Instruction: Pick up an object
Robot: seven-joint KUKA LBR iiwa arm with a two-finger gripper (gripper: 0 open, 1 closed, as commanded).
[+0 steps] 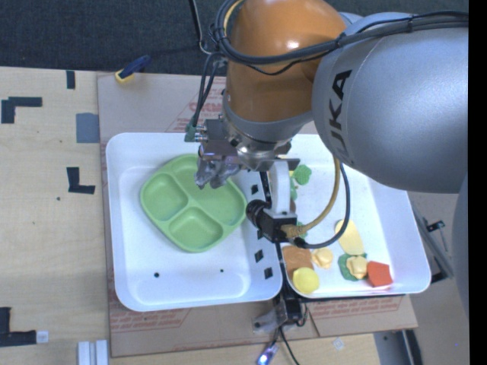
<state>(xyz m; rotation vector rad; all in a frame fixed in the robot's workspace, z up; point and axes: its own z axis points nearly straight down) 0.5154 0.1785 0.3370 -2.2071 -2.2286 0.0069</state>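
Left bin [129,204]: green divided plate [190,204] is contained | right bin [411,249]: small toy foods [358,263] are contained | gripper [215,172]: positioned at plate's upper rim; grip state cannot be told.

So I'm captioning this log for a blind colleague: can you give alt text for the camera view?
A grey and orange robot arm reaches down with its gripper over a green divided plate lying in the left white bin. The right white bin holds small toy foods, among them a yellow ball and a red block.
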